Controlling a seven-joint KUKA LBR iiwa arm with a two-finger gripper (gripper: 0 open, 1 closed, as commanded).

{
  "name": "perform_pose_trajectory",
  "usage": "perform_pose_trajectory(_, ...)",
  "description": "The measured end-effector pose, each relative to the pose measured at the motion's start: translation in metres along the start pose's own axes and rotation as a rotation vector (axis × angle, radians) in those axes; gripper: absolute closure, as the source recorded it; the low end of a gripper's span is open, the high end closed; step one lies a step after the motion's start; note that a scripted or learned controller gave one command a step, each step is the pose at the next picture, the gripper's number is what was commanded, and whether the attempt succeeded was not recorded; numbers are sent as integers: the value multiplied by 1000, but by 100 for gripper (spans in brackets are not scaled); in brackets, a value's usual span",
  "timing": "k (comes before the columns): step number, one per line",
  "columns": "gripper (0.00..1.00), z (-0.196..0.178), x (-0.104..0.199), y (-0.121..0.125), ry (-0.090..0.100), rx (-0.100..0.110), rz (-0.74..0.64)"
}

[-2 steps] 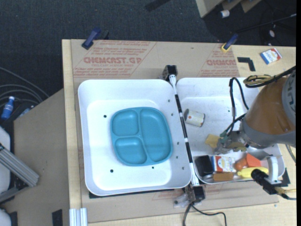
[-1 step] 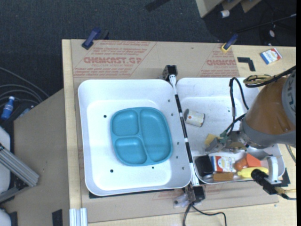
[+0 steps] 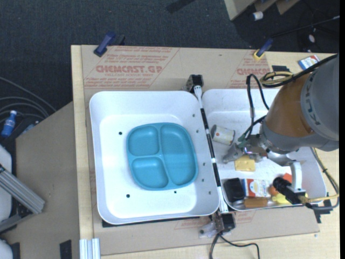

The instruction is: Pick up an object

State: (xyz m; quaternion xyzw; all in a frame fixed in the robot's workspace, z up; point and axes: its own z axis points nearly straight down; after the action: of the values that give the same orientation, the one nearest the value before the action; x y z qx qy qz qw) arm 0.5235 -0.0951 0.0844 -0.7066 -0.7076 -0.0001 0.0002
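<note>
Gripper (image 3: 235,152) hangs right of centre; a yellow block (image 3: 245,164) lies just below-right; finger state: cannot tell.

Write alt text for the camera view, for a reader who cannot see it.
A grey arm with an orange band reaches from the right into the right white bin, its gripper low among small cluttered objects near a yellow block. The left white bin holds a blue divided plate.

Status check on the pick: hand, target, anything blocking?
Hand low in right bin, finger state unclear. Yellow block just beside it, nothing seen held. Clutter crowds the near end; blue divided plate alone in left bin.
</note>
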Motion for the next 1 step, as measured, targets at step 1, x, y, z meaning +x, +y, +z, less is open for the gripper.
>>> perform_pose_trajectory(1,100,-10,0,0,-1,-1,1)
